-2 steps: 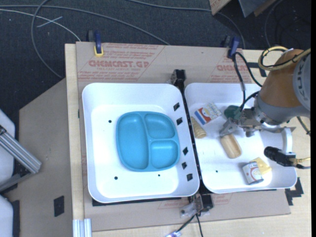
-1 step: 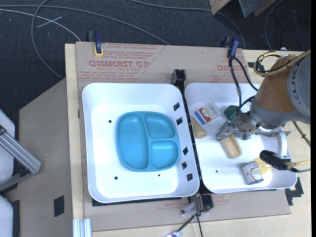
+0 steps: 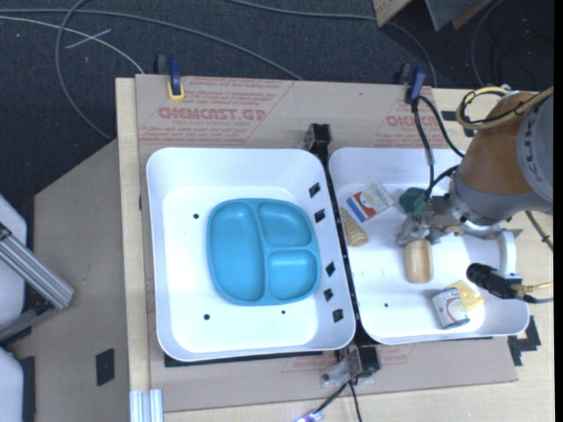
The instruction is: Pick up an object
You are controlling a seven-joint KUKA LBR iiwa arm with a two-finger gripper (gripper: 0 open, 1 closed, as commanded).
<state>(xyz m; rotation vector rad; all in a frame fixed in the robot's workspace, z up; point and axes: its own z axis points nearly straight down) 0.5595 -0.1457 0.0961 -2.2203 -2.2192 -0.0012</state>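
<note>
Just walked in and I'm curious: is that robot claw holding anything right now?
Gripper: low in the right white bin, just above the tan rounded cylinder; whether it grips anything cannot be told.

Grey arm (image 3: 538, 161), orange wrist band (image 3: 493, 161)

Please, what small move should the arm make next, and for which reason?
Probably a short descent onto the tan cylinder-shaped object. The gripper sits in the right bin just above that object's upper end, and nothing can be seen held in it. The small card and the yellow-and-grey item lie farther away, so the cylinder is the nearest candidate.
</note>
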